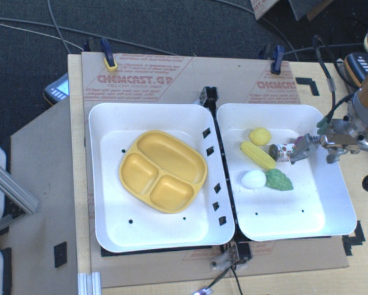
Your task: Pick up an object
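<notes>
Right bin: the white bin (332, 223) on the right has a cluster of toy foods in its upper left part, all close together
Lemon: small yellow lemon (260, 136) at the top of the cluster
Corn: yellow corn cob (258, 155) lying at a slant just below the lemon, touching or nearly so
Egg: white egg (254, 179) below the corn
Broccoli: green broccoli (279, 180) just beside the egg, on its right
Gripper: gripper (296, 150) low over the right bin, just right of the corn; whether it is released or clenched I cannot tell, too blurred and small
Left bin: left bin (107, 226) holds a yellow divided plate (163, 171), well apart from the arm
Step, judged: closing in on the cluster, nothing seen grasped yet
Risk: pieces crowd each other, so a descent may land between two and shove them apart
Risk: round egg and lemon likely to roll or squirt out of a pinch
</notes>
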{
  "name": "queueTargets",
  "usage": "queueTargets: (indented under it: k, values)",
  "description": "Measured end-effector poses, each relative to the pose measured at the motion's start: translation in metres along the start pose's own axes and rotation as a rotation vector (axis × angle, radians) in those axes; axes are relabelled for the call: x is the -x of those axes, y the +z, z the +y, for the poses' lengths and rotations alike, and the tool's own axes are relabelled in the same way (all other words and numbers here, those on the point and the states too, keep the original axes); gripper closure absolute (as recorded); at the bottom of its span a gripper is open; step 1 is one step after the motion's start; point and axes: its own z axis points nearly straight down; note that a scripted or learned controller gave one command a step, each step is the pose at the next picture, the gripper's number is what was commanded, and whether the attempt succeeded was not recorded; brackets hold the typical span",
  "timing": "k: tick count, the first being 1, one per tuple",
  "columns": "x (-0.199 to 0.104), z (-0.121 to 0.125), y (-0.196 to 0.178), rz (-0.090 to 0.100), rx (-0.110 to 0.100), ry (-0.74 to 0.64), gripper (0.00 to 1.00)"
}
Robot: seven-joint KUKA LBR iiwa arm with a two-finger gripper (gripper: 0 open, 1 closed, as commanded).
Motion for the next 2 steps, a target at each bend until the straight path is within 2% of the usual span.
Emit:
queueTargets:
  k: [1,2]
  values:
    - [0.000,0.002,-0.004,-0.002,0.009,-0.003,0.00]
    - [-0.006,-0.006,0.050,0.000,0.003,-0.002,0.00]
